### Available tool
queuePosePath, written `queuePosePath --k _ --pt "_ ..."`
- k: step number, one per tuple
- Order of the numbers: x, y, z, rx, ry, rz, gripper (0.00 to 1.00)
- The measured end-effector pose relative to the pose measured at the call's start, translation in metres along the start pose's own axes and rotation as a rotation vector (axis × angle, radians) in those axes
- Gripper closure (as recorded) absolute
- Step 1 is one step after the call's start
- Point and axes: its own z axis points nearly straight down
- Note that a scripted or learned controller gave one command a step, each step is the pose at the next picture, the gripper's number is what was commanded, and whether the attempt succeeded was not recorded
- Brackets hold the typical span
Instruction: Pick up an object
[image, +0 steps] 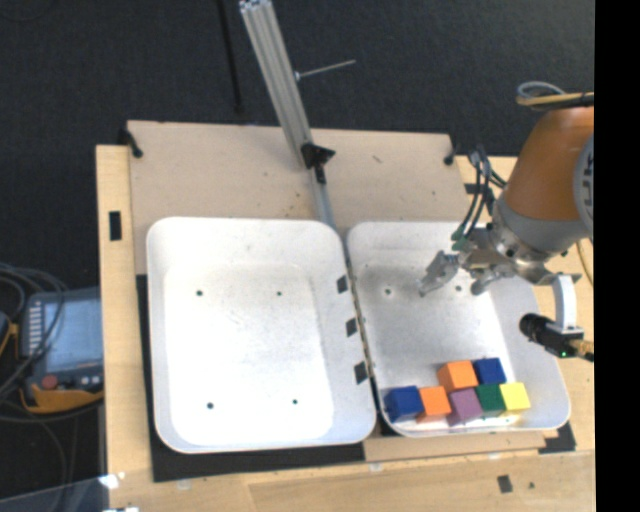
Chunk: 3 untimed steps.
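Observation:
Several small cubes lie bunched along the front edge of the right bin (400, 260): a blue cube (402, 402), an orange cube (435, 401), a purple cube (465, 404), a green cube (491, 398), a yellow cube (515, 396), another orange cube (459, 374) and another blue cube (489, 370). My gripper (461, 276) hangs over the back half of that bin, well behind the cubes. Its two fingers are spread apart with nothing between them.
The left bin (170, 300) sits beside the right one, with a divider of black clips between them. A slanted metal pole (285, 90) rises from behind the bins. A black fitting (545, 332) juts from the arm at the right bin's edge.

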Motion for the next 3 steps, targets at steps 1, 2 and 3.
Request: queuePosePath --k 1,2,3 --pt "0.003 -0.006 0.061 0.002 0.000 -0.001 0.00" --pt "0.002 -0.007 0.114 0.001 0.000 -0.001 0.00" --pt "0.002 -0.004 0.099 -0.009 0.003 0.007 1.00"
